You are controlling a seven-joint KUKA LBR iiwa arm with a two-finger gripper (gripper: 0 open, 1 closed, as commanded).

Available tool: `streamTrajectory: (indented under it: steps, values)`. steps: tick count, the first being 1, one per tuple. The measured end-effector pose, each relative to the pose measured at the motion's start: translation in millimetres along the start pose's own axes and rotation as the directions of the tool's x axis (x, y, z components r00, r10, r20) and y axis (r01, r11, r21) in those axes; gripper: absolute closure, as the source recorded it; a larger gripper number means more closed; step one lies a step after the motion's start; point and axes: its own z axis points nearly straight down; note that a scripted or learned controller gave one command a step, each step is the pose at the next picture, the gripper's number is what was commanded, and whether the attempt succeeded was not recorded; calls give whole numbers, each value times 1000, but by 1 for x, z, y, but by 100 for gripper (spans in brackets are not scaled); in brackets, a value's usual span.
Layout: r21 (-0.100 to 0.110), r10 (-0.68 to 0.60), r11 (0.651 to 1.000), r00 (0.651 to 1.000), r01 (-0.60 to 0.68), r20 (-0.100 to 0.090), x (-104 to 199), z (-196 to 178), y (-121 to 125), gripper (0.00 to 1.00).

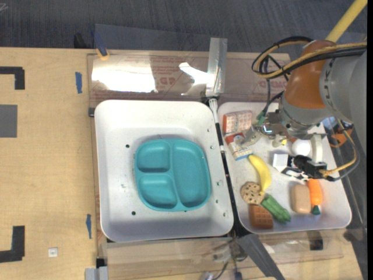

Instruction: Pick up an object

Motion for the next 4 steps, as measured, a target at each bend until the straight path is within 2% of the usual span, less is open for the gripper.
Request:
streamTrajectory:
  steps: [1, 2, 3, 4]
  values:
    - [-32, -228, 973, 974, 228, 10, -6, 11, -37, 0]
    - [-18, -169, 985, 986, 169, 3, 2, 18, -124, 0]
    - [-20, -171, 985, 985, 171, 2, 4, 10, -122, 100]
    - [-8, -86, 996, 996, 86, 1, 42, -116, -93, 100]
